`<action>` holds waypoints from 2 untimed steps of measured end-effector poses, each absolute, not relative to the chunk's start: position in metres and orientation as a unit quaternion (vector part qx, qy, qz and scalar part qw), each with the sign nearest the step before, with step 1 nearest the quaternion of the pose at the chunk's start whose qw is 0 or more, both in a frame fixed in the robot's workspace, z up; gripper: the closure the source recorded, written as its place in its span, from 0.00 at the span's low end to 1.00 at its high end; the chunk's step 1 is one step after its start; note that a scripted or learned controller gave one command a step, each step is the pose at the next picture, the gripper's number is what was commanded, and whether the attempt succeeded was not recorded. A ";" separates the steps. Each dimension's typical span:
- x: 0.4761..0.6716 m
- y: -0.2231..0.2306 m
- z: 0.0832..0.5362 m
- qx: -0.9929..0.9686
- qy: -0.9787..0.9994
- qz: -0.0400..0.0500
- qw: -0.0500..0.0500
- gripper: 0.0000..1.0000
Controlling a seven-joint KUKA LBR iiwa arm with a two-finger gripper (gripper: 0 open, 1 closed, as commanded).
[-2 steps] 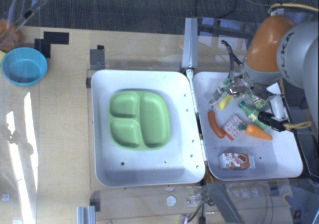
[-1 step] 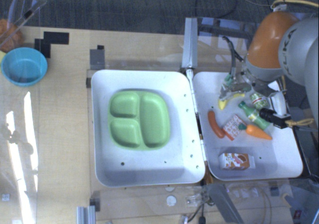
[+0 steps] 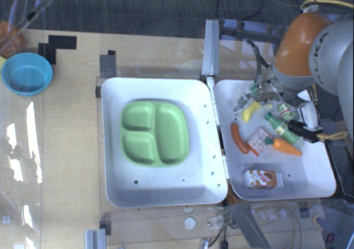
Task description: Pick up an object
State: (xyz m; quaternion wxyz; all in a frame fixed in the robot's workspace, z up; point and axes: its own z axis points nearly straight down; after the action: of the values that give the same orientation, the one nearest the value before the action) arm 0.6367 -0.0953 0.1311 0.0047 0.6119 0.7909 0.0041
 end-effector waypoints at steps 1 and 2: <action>0.639 -0.094 0.144 0.611 0.792 0.007 0.008 1.00; 0.639 -0.094 0.144 0.611 0.792 0.006 0.008 0.00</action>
State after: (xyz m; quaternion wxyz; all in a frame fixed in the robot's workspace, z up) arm 0.6393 -0.0939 0.1441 0.0077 0.6106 0.7919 0.0065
